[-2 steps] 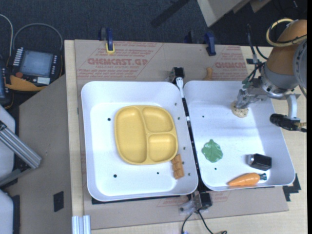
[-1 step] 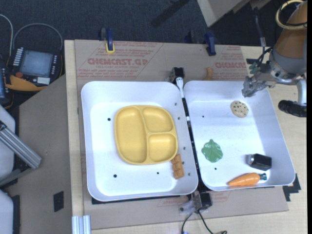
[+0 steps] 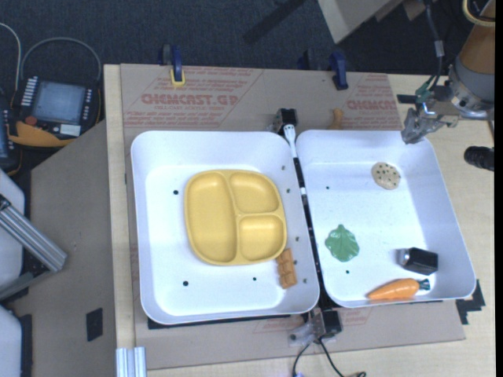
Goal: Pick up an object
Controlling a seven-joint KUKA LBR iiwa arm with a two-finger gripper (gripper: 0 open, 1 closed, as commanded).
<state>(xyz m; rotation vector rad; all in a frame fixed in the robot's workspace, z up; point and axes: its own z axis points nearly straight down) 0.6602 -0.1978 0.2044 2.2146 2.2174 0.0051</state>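
- Pincer (image 3: 415, 130): it hangs above the far right corner of the right bin (image 3: 448, 210), at the end of the grey arm (image 3: 475, 69) that reaches in from the right. I cannot tell how it is set, and no object can be seen in it.
- Right bin, contents: a round speckled cookie (image 3: 386, 175) lies toward the far side, nearest the pincer but apart from it. A green leafy piece (image 3: 343, 243) lies near the middle. A small black block (image 3: 416, 259) sits near the near edge, with an orange carrot (image 3: 396, 290) just beside it against the near wall.
- Left bin (image 3: 153, 210): a yellow divided plate (image 3: 234, 216) with three compartments lies in the middle. A small brown piece (image 3: 286, 269) lies just off the plate's near right corner.
- Both bins rest side by side on the table (image 3: 118, 171).
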